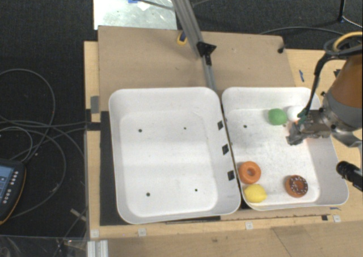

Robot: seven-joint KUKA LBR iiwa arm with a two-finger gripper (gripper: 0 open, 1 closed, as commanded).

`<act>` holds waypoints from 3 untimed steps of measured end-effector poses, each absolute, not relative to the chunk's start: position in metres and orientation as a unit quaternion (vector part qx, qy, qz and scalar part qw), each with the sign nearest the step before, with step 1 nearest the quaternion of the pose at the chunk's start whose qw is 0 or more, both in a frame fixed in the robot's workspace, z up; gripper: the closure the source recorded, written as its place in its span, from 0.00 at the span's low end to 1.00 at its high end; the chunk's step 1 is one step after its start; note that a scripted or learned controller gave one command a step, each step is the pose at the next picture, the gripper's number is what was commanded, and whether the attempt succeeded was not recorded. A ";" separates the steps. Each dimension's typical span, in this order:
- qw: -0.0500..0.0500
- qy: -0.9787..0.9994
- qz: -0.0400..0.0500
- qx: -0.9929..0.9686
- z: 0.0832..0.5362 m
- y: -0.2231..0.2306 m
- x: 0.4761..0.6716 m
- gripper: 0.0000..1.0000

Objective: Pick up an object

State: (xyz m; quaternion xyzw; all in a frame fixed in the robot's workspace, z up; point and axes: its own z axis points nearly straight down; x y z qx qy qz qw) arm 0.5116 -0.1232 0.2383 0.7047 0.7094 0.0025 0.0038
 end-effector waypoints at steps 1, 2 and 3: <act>0.003 0.709 0.002 0.705 0.289 -0.124 0.514 1.00; 0.000 0.711 0.001 0.703 0.272 -0.066 0.530 1.00; 0.000 0.711 0.001 0.703 0.273 -0.014 0.538 1.00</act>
